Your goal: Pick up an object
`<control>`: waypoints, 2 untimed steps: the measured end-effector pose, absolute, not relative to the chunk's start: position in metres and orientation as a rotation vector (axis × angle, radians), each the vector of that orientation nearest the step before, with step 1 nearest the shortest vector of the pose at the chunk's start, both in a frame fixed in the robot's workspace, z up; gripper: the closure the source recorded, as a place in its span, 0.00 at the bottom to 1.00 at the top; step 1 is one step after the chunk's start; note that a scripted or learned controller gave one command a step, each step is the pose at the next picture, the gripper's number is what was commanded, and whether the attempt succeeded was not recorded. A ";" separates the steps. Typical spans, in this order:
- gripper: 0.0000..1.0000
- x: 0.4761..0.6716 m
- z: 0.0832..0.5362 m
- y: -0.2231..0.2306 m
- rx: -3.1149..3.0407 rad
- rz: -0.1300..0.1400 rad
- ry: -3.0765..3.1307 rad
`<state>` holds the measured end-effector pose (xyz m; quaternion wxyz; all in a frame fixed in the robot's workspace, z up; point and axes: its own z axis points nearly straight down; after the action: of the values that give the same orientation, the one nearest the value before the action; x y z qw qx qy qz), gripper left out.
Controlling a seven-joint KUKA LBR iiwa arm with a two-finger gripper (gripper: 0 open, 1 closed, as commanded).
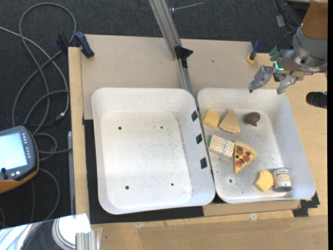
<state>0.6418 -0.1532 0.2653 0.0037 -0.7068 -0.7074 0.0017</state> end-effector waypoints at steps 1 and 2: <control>0.00 0.643 0.268 -0.153 -2.217 0.002 -2.222; 0.00 0.645 0.209 -0.144 -2.213 0.007 -2.219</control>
<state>0.6445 -0.1444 0.2090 0.0038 -0.7063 -0.7079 0.0021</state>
